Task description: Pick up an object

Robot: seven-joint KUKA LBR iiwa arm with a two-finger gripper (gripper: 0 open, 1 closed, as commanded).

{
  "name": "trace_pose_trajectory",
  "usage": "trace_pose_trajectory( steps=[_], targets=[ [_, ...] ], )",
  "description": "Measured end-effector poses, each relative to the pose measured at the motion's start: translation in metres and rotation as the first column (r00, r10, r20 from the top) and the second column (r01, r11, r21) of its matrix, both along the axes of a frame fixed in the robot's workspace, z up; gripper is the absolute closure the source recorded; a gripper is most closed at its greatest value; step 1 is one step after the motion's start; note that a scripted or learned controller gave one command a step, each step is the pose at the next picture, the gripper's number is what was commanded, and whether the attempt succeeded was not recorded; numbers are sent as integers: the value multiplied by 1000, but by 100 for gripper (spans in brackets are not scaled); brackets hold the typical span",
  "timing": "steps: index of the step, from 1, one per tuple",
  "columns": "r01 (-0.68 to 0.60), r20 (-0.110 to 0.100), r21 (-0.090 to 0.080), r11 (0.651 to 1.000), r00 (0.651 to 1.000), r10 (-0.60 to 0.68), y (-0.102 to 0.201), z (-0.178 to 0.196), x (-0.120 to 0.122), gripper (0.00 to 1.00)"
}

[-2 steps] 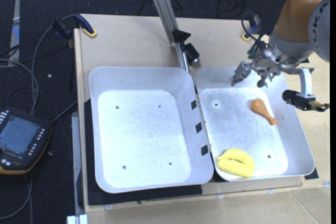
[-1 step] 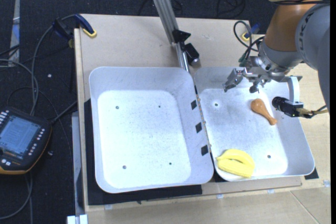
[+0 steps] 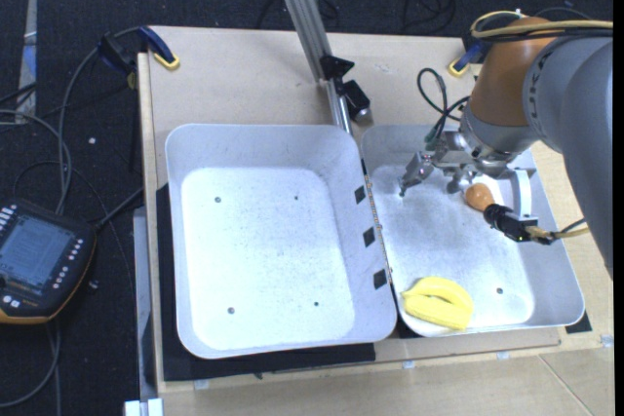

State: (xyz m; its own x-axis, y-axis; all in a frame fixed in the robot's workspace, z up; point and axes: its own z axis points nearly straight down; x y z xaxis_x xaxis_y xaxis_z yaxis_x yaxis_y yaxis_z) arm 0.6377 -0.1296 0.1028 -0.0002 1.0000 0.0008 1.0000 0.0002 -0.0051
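Observation:
Over the far part of the right bin (image 3: 546, 312) hangs my gripper (image 3: 433, 181). It is open, its two fingers spread apart, and I see nothing between them. A small orange rounded object (image 3: 478, 197) lies on the bin floor just right of the right-hand finger, partly under the wrist. A yellow banana-shaped object (image 3: 439, 302) rests at the near edge of the same bin, well clear of the gripper.
The left bin (image 3: 180, 161) stands beside the right one, their rims meeting in the middle. A slanted metal rail (image 3: 304, 10) runs down from the back to the bins' far junction. A black cable plug (image 3: 512, 223) hangs off the wrist.

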Motion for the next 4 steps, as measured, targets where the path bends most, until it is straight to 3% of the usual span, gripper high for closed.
trace_pose_trajectory(
  steps=[1,3,4],
  targets=[
    [0,6,-1,1000,1000,0,0,13,2,100],
    [0,11,-1,1000,1000,0,4,117,9,100],
    [0,8,-1,1000,1000,0,4,148,9,100]
  ],
)
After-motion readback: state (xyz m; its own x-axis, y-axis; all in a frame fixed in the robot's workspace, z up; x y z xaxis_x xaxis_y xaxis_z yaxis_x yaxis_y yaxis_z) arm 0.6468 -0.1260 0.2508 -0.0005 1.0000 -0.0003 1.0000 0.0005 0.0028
